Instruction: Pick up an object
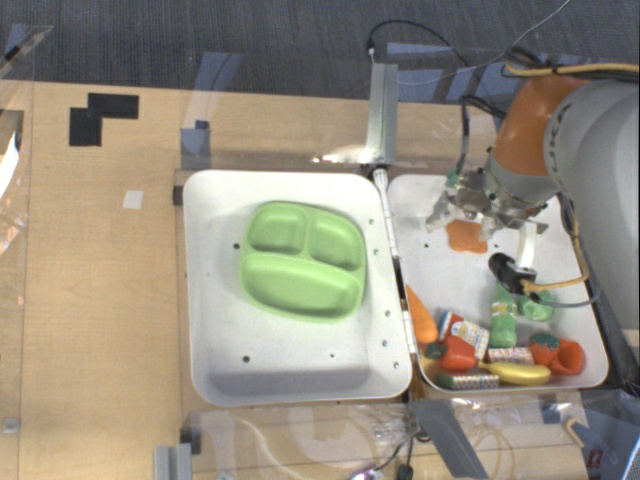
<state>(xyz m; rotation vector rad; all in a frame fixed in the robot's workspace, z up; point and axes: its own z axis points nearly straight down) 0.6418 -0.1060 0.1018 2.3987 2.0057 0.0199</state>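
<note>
Hand low in far part of right bin, over orange piece; grip state unclear. Green tray in left bin.

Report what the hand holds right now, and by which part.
Cannot be told. The hand hangs low over an orange piece in the right bin, but the view does not show that piece between its fingers.

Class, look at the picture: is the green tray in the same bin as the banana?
No: the green tray lies in the left bin, while the banana lies in the right bin.
</note>
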